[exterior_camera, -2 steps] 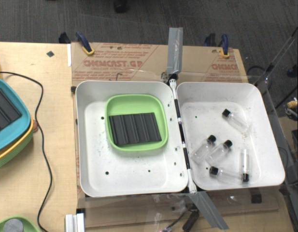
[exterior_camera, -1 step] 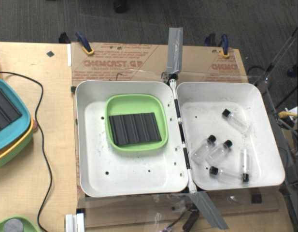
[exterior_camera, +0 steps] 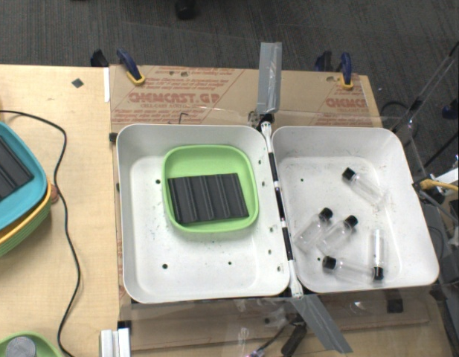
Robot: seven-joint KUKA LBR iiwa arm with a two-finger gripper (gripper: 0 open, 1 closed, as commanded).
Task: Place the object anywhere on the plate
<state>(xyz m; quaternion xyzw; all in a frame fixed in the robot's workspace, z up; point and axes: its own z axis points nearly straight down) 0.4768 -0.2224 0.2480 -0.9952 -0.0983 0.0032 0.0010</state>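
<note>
Bench (exterior_camera: 50,288): we see a light wooden surface filling the left and lower part of the frame, with a black cable (exterior_camera: 65,222) running down its left side.
Cardboard sheet (exterior_camera: 236,95): brown, printed with red lettering, lying under the upper edges of both bins and held by blue-and-yellow clamps (exterior_camera: 129,67) at its upper left and upper right corners.
Left bin (exterior_camera: 140,274): shallow and white, at the centre of the frame; we find the plate inside it, in its upper half.
Right bin (exterior_camera: 408,199): shallow and white, touching the left bin along a shared middle edge; it holds the vials.
Stacked trays (exterior_camera: 21,192): teal over yellow-green, at the left edge of the frame, cut off by it.
Plate (exterior_camera: 210,160): light green, square with rounded corners, carrying a dark ribbed insert (exterior_camera: 208,198) across its middle.
Task objects: five clear vials with black caps, all in the right bin. One vial (exterior_camera: 361,183) lies in the upper part; two vials (exterior_camera: 327,233) lie close together near the middle; one vial (exterior_camera: 344,268) lies near the lower edge; one slim vial (exterior_camera: 377,253) lies upright in the frame at lower right.
Gripper: we cannot tell its state.
</note>
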